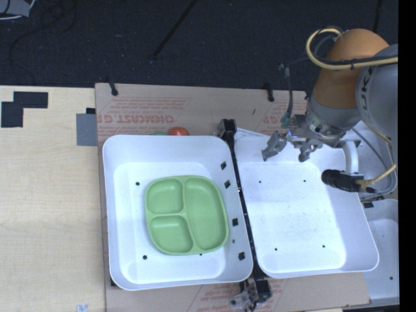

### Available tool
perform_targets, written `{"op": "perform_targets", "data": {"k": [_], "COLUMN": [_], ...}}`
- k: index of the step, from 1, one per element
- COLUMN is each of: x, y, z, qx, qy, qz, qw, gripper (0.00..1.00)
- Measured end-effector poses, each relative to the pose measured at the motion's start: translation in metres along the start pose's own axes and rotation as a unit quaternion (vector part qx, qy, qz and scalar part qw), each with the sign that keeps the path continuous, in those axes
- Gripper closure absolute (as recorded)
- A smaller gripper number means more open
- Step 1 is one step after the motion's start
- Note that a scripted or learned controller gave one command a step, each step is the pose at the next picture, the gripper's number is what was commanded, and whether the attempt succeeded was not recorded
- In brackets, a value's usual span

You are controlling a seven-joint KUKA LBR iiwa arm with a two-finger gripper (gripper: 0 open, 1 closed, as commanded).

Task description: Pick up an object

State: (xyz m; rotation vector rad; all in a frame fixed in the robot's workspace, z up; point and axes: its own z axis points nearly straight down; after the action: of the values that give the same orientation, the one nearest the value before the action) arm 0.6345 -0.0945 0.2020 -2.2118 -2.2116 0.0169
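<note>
The bench (45,194) carries 2 shallow white bins side by side on a cardboard sheet (162,112). The left bin (123,155) holds a green plate (186,214) with 3 compartments, lying flat near the middle of the floor, right side up and untouched. The right bin (305,239) has bare white floor with a few small dark specks.

The grey arm (354,77) reaches in from the right, its orange band above the wrist, and hangs over the far edge of the right bin. The gripper (290,148) sits at that far rim, its 2 fingers spread apart with nothing between them. It is well apart from the plate, with the divider between the bins lying between them.

A small red-orange object (178,132) peeks out just behind the far wall of the left bin, outside it; what it is cannot be told.

As a judgement, the task is barely begun: nothing is grasped or lifted. The plate looks like the thing to take, so what is left is crossing to the left bin, descending, closing on a rim, and lifting.
</note>
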Motion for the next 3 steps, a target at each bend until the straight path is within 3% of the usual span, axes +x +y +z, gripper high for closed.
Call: {"op": "perform_targets", "data": {"k": [1, 3], "x": [0.000, 0.006], "y": [0.003, -0.010], "z": [-0.009, 0.098], "qx": [-0.007, -0.005], "qy": [-0.001, 0.000], "qz": [-0.001, 0.001], "qw": [1.0000, 1.0000], "gripper": [0.00, 0.00]}}
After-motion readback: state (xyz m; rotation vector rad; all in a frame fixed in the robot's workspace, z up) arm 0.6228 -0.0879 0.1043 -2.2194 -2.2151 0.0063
